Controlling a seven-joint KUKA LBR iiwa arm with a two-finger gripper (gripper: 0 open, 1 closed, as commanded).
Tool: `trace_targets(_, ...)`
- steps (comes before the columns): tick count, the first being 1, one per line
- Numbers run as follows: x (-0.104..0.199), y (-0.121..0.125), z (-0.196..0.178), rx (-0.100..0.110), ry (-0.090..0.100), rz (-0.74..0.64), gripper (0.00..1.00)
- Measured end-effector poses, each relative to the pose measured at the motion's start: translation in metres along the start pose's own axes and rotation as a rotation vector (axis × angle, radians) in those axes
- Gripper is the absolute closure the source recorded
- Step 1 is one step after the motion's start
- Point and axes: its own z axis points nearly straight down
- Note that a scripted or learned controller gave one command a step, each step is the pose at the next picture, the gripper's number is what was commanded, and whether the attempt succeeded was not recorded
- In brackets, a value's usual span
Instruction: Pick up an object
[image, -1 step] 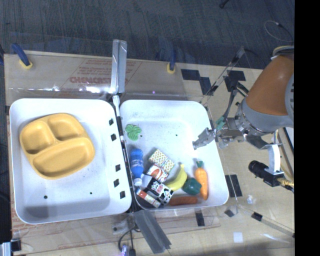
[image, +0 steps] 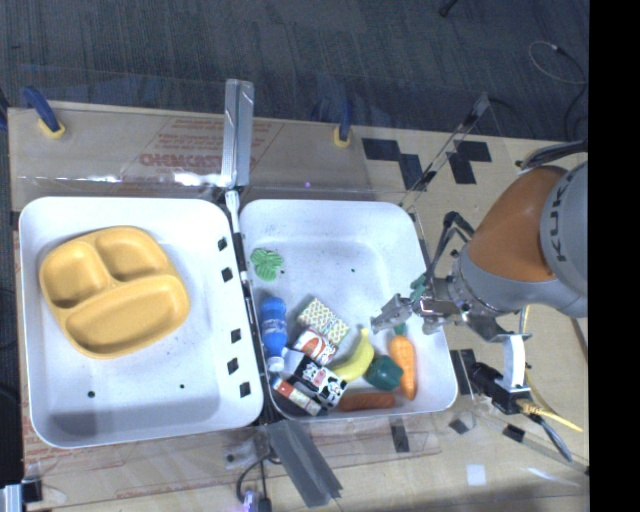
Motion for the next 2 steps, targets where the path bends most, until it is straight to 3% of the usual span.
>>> trace_targets(1,-0.0021,-0.0028,0.0685,-0.033,-0.012,0.017,0.0)
trace_targets(2,-0.0015,-0.0027,0.0585,-0.031,-0.011,0.012,1.0)
